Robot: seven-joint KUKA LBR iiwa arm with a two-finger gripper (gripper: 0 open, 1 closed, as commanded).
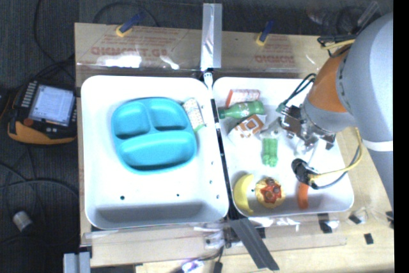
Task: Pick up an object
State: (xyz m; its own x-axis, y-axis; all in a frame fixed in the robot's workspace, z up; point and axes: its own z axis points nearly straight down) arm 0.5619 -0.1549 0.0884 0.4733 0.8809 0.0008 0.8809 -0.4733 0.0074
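Observation:
The right bin (346, 200) holds several items. A green bottle (240, 110) lies near its back left, above an orange and white packet (246, 127). A small green piece (270, 149) lies mid-bin. Along the front sit a yellow fruit (242, 193), a red and yellow ball (270, 192) and an orange carrot (303, 196). My gripper (299, 130) hangs low over the right half of this bin, just right of the green piece. The wrist above hides how it stands. Nothing shows held in it.
A blue divided plate (153, 134) fills the middle of the left bin (102, 201), with a small white and green packet (193, 113) at its back right corner. A black cable loop (302, 169) dangles below the wrist. The bins share a raised middle wall (218, 150).

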